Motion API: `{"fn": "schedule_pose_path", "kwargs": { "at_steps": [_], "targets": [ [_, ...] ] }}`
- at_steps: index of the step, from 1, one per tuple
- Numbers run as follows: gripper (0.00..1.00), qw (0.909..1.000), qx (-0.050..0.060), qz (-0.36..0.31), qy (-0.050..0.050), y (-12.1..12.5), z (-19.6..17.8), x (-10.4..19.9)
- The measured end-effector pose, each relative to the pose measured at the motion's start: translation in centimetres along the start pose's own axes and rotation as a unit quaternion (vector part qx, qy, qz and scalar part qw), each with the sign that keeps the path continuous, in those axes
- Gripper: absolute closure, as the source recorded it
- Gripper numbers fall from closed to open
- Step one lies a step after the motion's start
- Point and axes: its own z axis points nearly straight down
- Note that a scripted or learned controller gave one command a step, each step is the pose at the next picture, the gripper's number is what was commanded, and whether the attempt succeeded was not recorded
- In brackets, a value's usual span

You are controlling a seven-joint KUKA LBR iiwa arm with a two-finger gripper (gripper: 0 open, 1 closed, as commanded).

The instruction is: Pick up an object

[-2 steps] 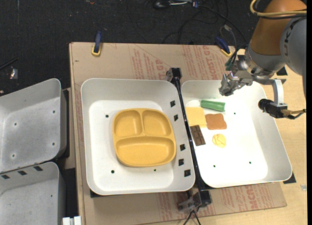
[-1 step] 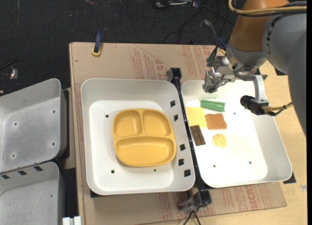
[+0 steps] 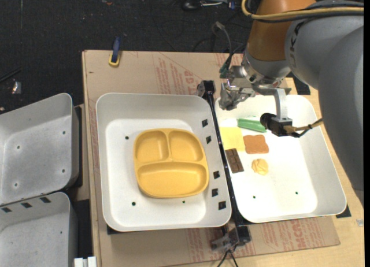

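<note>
Gripper [image 3: 232,99] hung over the right bin's [image 3: 300,202] far corner near a green object [image 3: 251,125]; we could not tell its grip.

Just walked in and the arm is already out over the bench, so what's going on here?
The arm is reaching in over the right bin, with its gripper hanging above that bin's far-left corner. Nothing is visibly held. Below and beside it in the bin lie a green piece, a yellow square, a brown toast-like slice, a dark brown bar and a small yellowish lump. The left bin holds a yellow divided tray, untouched.
</note>
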Motion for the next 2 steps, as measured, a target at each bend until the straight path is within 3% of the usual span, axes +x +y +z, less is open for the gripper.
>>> {"fn": "schedule_pose_path", "kwargs": {
  "at_steps": [2],
  "targets": [
    [1.0, 1.0, 0.0, 0.001, 0.0, -1.4, -2.1, 10.0]
  ]
}}
